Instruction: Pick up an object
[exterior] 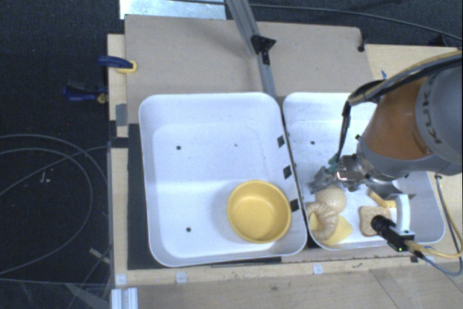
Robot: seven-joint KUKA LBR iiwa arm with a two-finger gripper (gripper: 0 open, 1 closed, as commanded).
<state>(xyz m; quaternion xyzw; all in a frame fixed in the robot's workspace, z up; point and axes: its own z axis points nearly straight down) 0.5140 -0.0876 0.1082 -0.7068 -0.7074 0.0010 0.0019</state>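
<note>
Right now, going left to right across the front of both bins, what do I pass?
Yellow bowl → cream lump → tan piece.

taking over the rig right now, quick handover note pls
Tool: low in the right bin, just over a beige lumpy item; nothing visibly held.
Things: yellow bowl in the left bin, near its front right corner; a tan piece lies beside the beige item.
Done: nothing lifted yet.
Left: grasp an object and raise it; the beige item is likely the closest.
</note>
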